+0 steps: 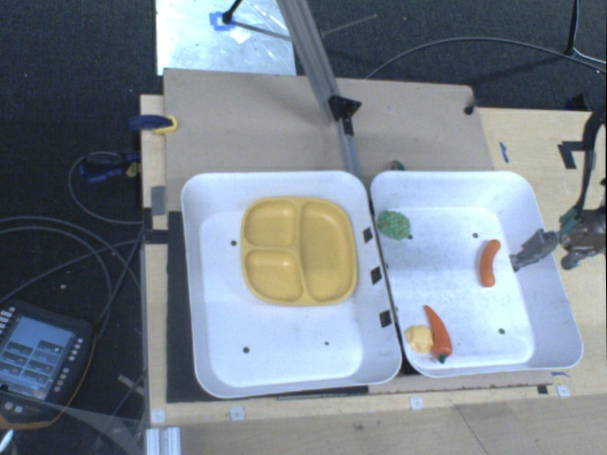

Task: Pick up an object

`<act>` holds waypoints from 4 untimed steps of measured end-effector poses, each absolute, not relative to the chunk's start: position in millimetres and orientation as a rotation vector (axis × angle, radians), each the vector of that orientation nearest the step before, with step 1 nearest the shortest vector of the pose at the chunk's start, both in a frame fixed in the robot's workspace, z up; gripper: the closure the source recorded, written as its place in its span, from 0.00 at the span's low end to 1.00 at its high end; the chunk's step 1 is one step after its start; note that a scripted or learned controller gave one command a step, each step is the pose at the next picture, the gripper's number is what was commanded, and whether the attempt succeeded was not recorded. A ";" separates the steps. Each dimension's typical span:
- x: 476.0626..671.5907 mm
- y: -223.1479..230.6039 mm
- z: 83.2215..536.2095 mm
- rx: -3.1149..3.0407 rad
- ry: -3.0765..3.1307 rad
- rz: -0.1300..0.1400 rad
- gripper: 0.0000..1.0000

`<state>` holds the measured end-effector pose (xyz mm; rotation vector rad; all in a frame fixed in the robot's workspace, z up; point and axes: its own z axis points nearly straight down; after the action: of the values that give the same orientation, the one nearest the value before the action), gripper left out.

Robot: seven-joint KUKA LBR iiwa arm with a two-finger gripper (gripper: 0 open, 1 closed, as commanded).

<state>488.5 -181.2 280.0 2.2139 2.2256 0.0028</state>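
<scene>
The right bin point(545, 335) holds every candidate. The hand point(537, 248) sits at its right rim; I cannot tell its state. The orange sausage point(488, 263), just left of that rim, lies isolated, so descend squarely there.

R bin point(545, 325) holds 4 objs: green bumpy lump point(394, 224) near top-L corner, orange sausage point(488, 263) lying approx upright toward R side, red-orange carrot point(438, 333) angled at bottom-L, w/ small pale-yellow piece point(417, 336) touching its L side.
</scene>
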 end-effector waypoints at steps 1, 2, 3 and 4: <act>488.6 -181.2 280.1 2.216 2.223 0.003 0.00; 485.0 -174.7 235.2 2.221 2.223 0.000 0.00; 492.9 -177.1 177.2 2.223 2.224 -0.003 0.00; 487.6 -181.3 116.3 2.224 2.224 -0.003 0.00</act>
<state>487.6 -181.3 116.3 2.2243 2.2245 -0.0033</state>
